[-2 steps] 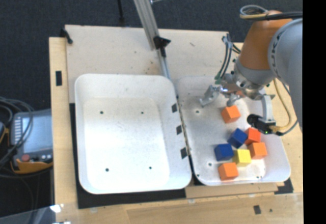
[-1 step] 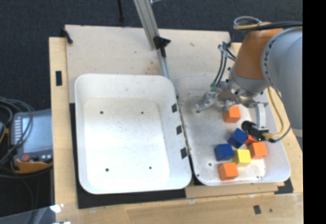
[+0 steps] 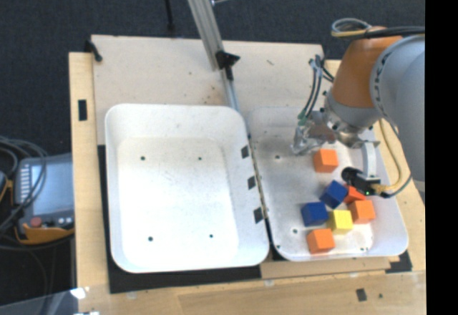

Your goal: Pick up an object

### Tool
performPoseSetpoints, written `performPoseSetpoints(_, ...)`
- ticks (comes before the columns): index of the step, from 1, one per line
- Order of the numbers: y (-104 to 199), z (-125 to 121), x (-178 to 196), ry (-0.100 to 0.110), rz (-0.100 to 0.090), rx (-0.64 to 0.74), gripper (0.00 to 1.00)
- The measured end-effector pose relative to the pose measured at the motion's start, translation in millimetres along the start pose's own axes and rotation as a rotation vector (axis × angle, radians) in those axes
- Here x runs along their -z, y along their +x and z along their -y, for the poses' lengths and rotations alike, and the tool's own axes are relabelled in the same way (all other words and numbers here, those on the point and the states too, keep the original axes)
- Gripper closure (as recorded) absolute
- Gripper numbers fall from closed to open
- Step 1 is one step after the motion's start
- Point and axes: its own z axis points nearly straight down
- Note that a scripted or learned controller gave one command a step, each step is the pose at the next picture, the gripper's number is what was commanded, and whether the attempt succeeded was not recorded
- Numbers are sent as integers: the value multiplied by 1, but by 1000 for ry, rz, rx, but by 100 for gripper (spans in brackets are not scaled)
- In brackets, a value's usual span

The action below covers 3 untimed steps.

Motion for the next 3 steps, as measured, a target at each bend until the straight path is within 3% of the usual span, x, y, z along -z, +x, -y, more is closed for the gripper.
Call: performPoseSetpoints(3,0,-4,152,-1,1,11,100)
